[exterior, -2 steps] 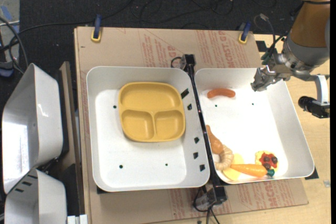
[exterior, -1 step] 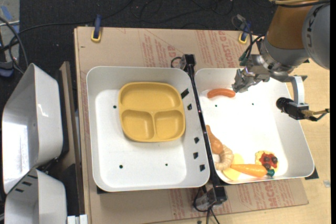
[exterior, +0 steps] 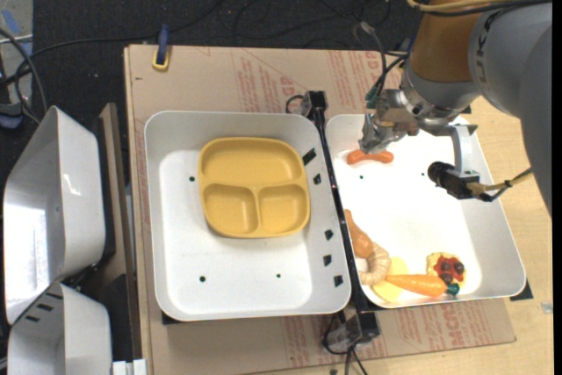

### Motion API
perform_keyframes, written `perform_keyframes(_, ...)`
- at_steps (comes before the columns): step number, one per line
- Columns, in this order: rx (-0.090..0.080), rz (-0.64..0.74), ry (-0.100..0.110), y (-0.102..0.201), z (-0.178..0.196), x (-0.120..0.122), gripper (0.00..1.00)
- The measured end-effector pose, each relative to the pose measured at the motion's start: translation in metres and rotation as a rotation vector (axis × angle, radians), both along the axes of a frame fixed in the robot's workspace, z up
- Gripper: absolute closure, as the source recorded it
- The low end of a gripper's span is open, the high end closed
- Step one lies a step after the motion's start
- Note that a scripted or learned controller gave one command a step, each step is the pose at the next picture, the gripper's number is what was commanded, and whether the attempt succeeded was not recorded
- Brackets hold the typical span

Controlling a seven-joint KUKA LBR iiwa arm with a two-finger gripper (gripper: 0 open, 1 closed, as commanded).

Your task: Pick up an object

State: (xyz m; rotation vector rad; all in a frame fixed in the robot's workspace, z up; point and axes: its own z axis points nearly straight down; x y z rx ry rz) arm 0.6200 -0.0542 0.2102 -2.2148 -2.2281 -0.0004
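Tray [exterior: 255, 187] in L bin [exterior: 176, 215]; sausage [exterior: 369, 157], carrot [exterior: 417, 284] etc. in R bin [exterior: 492, 233]; gripper [exterior: 379, 138] state unclear.

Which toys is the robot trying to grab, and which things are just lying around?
For the job:
- gripper, right above the orange sausage in the right bin
- carrot, pizza slice and shrimp, also there to pick

Just lying about:
- yellow divided plate in the left bin
- blue-and-yellow clamp

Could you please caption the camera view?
Gripper over a hot dog in the right bin; left bin holds a tray.
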Motion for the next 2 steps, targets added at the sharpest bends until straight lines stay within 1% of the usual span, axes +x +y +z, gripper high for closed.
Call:
perform_keyframes(1, 0.001, 0.003, -0.002, 0.061, 0.012, 0.008, 1.00)
perform_keyframes(2, 0.001, 0.001, -0.002, 0.112, 0.025, 0.011, 1.00)
